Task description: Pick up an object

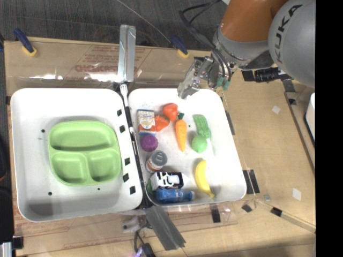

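My gripper (pixel 202 83) hangs over the far rim of the right bin (pixel 231 159), its fingers apart with nothing between them. Below it in the bin lie several toy foods: a red pepper (pixel 170 111), an orange carrot (pixel 181 134), a green cucumber (pixel 202 125), a green lime (pixel 199 143) and a yellow banana (pixel 201 176). Along the bin's left side sit a small orange-and-white carton (pixel 146 120), a purple ball (pixel 149 142), a grey can (pixel 158 159), a black-and-white carton (pixel 167 180) and a blue bottle (pixel 172 196).
The left bin (pixel 27 116) holds a green divided plate (pixel 84 153). A metal bar (pixel 127 52) stands upright behind the gap between the bins. Blue clamps (pixel 24 42) hold the cardboard at the back edge. Open bench lies right of the right bin.
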`<state>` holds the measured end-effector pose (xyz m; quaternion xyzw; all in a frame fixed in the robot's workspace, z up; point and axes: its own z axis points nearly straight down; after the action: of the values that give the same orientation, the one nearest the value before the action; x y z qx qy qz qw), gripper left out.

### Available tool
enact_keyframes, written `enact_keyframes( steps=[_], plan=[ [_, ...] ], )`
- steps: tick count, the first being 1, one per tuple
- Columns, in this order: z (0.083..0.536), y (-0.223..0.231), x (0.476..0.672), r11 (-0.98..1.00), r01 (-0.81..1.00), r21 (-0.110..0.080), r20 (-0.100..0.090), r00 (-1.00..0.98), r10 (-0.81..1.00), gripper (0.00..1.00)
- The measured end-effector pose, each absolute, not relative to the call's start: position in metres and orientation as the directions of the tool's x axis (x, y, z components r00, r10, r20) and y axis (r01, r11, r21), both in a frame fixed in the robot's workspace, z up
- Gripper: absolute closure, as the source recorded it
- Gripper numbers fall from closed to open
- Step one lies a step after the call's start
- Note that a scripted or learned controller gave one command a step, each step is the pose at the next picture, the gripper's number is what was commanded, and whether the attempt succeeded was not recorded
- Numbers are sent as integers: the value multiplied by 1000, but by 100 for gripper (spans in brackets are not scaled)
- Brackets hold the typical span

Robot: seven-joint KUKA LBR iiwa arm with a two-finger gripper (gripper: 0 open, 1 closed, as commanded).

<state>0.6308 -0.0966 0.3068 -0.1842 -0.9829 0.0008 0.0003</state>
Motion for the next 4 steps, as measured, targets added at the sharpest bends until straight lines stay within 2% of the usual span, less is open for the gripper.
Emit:
enact_keyframes(
  steps=[1, 2, 3, 4],
  plan=[
    [143, -103, 594, 996, 90, 1, 9, -996, 90, 100],
    [192, -71, 624, 991, 136, 0, -1, -991, 136, 100],
    [190, -5, 513, 1000, 7, 1, 3, -1000, 7, 100],
    [190, -54, 497, 996, 89, -1, 4, -996, 89, 100]
  ],
)
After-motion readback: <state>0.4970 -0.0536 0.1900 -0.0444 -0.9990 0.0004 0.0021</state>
